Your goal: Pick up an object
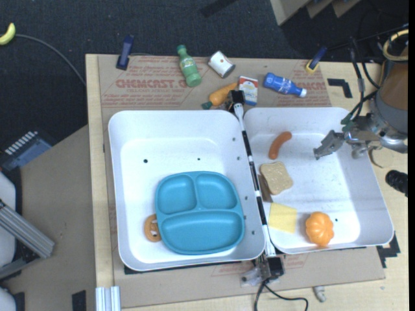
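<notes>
— So, has the robot picked anything up yet?

— No, not yet. The gripper (326,146) is up over the right bin (363,199), near its far right side. I can see nothing between its fingers, so it holds nothing.

— Are the fingers open or closed?

— They look a little apart, but they are small and dark here, so I cannot tell for sure.

— What is in that bin for it to grab?

— Four things. A sausage (280,144) lies near the top, to the left of the gripper. A slice of bread (276,177) sits below it, close to the wall between the bins. Under that is a yellow cheese slice (283,218), and just beside the cheese is a little orange pumpkin (319,228).

— Which one is closest to the gripper?

— The sausage, I think. But the gripper is not touching it. A bare white patch lies between them.

— What about the other bin?

— The left bin (130,141) has a blue plate (198,211) with three parts. A small brown pretzel (152,228) peeks out at the plate's left edge.

— So how much of the job is done?

— I would say almost none. The arm is over the bin, and that is all. It has to go down, close on one thing, and lift it. Everything lies flat on the bin floor.
</notes>
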You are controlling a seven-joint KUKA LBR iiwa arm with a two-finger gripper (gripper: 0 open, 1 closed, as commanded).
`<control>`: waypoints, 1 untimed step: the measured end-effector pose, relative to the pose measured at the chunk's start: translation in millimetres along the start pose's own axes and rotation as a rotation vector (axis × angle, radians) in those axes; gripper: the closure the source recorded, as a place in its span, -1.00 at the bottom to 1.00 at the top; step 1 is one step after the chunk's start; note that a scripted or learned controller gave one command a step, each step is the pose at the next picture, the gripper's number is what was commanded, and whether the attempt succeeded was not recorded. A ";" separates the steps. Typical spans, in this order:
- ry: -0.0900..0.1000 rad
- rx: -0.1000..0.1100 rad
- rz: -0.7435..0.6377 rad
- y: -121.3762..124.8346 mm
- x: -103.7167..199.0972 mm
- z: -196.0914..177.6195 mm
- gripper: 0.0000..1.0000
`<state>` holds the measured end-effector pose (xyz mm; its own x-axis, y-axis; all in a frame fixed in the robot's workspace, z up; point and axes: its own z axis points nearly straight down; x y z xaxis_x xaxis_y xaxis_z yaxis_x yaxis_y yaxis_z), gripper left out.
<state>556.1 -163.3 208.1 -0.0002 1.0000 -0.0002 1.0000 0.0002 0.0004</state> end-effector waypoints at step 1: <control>0.001 0.003 -0.001 42.1 40.3 60.5 -1.00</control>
<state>598.3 -123.1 147.6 -0.0010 1.0000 0.0012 1.0000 0.0010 -0.0021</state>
